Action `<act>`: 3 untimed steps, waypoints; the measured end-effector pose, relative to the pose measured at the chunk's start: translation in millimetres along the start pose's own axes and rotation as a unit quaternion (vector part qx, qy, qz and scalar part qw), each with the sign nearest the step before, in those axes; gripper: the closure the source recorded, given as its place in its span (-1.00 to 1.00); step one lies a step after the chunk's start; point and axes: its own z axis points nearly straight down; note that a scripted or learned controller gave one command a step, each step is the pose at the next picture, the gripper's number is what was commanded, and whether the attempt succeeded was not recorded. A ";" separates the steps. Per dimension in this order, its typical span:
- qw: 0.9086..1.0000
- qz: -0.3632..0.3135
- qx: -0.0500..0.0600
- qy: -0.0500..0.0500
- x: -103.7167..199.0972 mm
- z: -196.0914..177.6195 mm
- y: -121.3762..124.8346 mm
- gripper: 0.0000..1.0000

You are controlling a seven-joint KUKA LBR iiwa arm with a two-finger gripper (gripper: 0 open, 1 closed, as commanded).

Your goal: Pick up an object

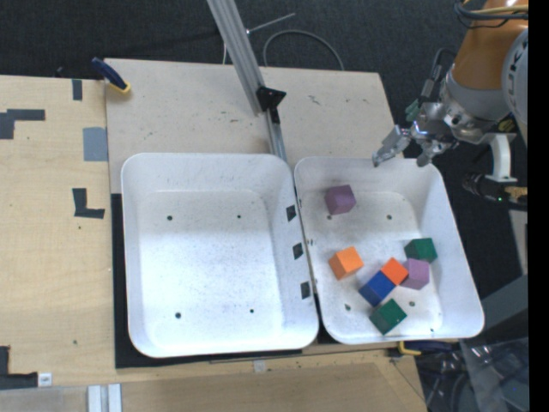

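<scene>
I see my gripper with jaws spread and nothing between them over the right bin's far rim, the purple cube lying well apart.

So the blocks are all loose on the floor of the bin under the jaws, none of them gripped. A purple cube sits alone, nearest the jaws, below and a bit left of them. Well below that there's an orange cube, then a tight cluster: blue, a second orange, light purple, and two dark green.
</scene>
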 end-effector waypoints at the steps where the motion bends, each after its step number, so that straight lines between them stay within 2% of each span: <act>1: 1.000 0.001 0.001 0.000 -7.3 126.7 24.5 -1.00; 2: 1.000 0.001 -0.015 -0.003 17.0 126.5 7.6 -1.00; 3: 1.000 0.002 -0.026 0.001 54.3 126.6 -13.4 -1.00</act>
